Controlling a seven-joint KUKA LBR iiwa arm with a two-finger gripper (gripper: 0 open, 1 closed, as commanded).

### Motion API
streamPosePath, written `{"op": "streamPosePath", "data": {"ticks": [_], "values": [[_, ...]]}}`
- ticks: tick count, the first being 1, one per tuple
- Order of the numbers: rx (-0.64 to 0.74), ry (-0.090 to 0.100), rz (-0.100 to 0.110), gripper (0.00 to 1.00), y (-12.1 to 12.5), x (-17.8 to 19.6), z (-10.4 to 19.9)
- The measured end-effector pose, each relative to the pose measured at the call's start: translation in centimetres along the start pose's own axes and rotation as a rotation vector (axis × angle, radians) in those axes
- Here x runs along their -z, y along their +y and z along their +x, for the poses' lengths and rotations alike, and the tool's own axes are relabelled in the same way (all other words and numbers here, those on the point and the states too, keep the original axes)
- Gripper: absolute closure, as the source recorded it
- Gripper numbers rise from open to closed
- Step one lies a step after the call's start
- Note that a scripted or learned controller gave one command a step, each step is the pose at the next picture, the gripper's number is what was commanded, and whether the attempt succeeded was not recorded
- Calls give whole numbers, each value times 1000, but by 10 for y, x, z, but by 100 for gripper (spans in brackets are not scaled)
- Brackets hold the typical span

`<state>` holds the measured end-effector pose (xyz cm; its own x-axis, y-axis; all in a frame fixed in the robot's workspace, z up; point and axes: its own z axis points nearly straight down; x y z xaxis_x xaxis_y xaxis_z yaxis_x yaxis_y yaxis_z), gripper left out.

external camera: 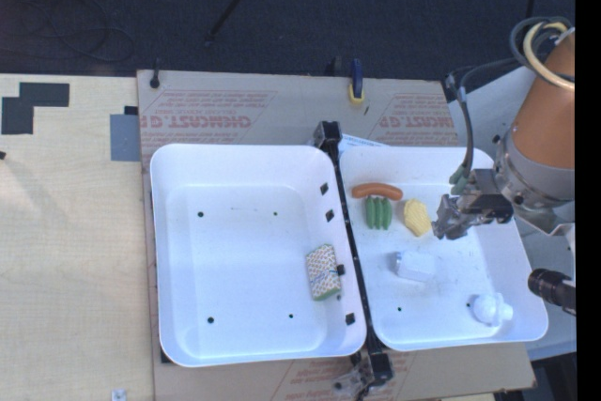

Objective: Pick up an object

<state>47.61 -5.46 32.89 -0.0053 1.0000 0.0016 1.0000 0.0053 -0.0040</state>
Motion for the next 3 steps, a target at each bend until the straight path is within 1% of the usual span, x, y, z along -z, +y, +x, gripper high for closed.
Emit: {"op": "streamPosePath", "data": {"ticks": [1, 3], "values": [[-12, -2, 2, 100, -2, -23, -71], [-6, 0, 5, 100, -1, -3, -69]]}}
